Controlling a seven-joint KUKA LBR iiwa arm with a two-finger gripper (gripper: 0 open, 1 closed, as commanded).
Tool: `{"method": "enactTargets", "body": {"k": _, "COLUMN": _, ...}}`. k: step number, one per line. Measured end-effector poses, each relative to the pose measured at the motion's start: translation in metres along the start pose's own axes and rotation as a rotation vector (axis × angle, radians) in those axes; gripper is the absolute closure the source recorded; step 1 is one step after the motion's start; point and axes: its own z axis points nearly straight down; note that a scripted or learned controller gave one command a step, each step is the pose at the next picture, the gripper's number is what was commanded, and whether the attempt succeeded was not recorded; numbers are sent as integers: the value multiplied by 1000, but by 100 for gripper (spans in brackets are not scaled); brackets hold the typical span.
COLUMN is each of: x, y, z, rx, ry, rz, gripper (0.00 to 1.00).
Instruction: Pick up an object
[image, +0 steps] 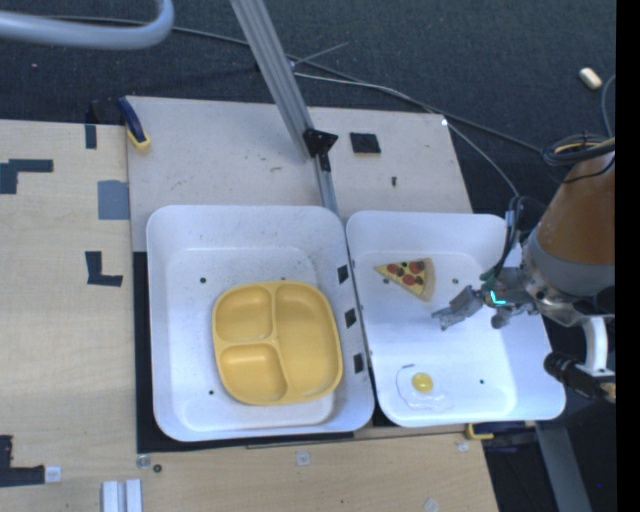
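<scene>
A pizza slice (408, 275) lies in the upper left part of the right bin (520, 395). A fried egg (421, 386) rests near that bin's front edge. My gripper (472, 309) hangs over the middle right of this bin, to the right of and slightly below the pizza slice and above the egg. Its fingers (452, 312) point left and stand apart, with nothing between them.
The left bin (175, 250) holds a yellow divided plate (276, 341). A metal pole (290, 95) slants over the bench behind the bins. Cables run across the dark floor at the back right.
</scene>
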Motion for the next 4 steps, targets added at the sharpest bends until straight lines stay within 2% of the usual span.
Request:
{"method": "enactTargets", "body": {"k": 1, "x": 0, "y": 0, "z": 0, "rx": -1, "ry": 0, "rz": 0, "gripper": 0}}
{"method": "enactTargets", "body": {"k": 3, "x": 0, "y": 11, "z": 96, "rx": 2, "ry": 0, "rz": 0, "gripper": 0}}
{"method": "enactTargets", "body": {"k": 4, "x": -1, "y": 12, "z": 112, "rx": -4, "ry": -2, "rz": 1, "gripper": 0}}
